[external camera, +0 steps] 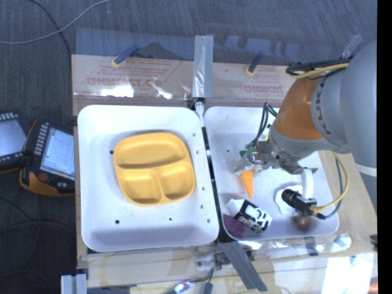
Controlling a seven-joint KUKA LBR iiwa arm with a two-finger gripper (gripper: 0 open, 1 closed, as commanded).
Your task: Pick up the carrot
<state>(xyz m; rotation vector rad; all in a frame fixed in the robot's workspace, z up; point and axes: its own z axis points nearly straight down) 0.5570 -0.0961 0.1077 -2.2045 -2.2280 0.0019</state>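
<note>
A yellow plate (154,167) with three parts sits in the middle of the left white bin (92,225). The carrot (247,181) is to the right of the plate, in the right bin (226,136), lying on the white floor about level with the plate's lower half. It is small and orange, and its thin end points toward the near edge. The gripper (252,162) is also right of the plate, just past the carrot's thick end and very close to it. I cannot tell if the gripper is open or closed, or if it has the carrot. Farther right of the plate and lower down are a purple thing (232,225), a black and white toy (256,215) touching it, and a small brown ball (301,223).
</note>
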